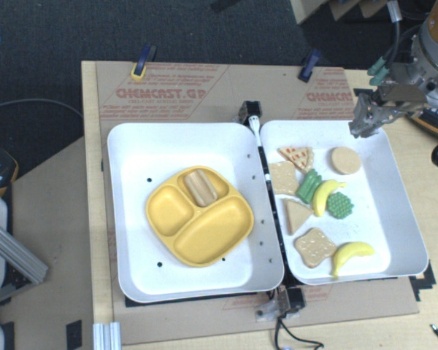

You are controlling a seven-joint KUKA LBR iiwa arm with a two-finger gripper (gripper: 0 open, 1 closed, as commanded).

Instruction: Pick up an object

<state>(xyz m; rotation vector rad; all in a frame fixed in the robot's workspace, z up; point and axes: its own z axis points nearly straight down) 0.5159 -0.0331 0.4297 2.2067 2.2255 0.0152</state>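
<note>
My gripper hangs over the far right corner of the right bin, above and to the right of a round tan cookie. Nothing shows between its fingers. Toy food lies in that bin: a pizza slice, a cracker, a green vegetable, a yellow banana, a green broccoli-like piece, a tan wedge, a toast slice and a second banana.
The left bin holds a yellow divided plate with a tan bread-like piece in its upper compartment. Clamps sit on the cardboard at the back. The bins meet along a black joint.
</note>
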